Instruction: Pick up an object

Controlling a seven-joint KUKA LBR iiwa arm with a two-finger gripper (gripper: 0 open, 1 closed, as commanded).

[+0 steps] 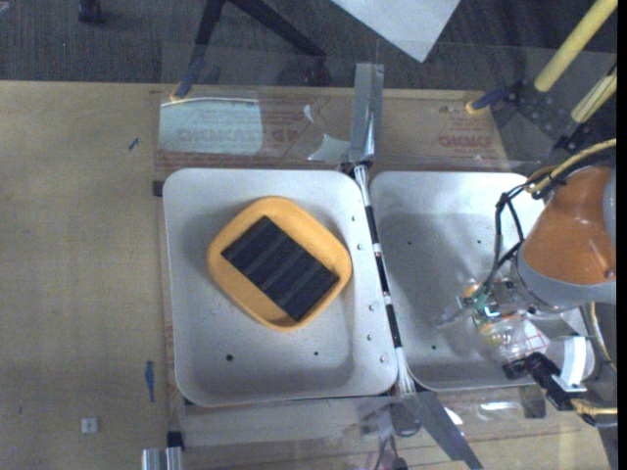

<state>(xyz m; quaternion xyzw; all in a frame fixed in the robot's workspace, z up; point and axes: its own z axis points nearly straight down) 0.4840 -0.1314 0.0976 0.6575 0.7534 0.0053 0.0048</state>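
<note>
The bench [69,262] is bare tan wood at far left, marked only by small blue bits and a tiny grey square near its lower edge. Next comes the left bin [196,360], and in its middle lies the pad [279,262], a rounded yellow piece with a dark ribbed panel on top, turned at a slant and well clear of every wall. A strip of clear film [211,125] lies flat on the bench just behind this bin. The divider [377,262], a narrow rail with small holes, runs between the two bins, and a grey bracket [367,106] stands at its far end. The right bin [431,213] follows, its floor bare toward the divider. Over its right side hangs the arm [568,243], its orange band and black cables covering that corner. The gripper [490,311] sits low in the right bin amid a clutter of clear and coloured bits; I cannot tell what state it is in. The pad lies well apart from it, across the divider.
</note>
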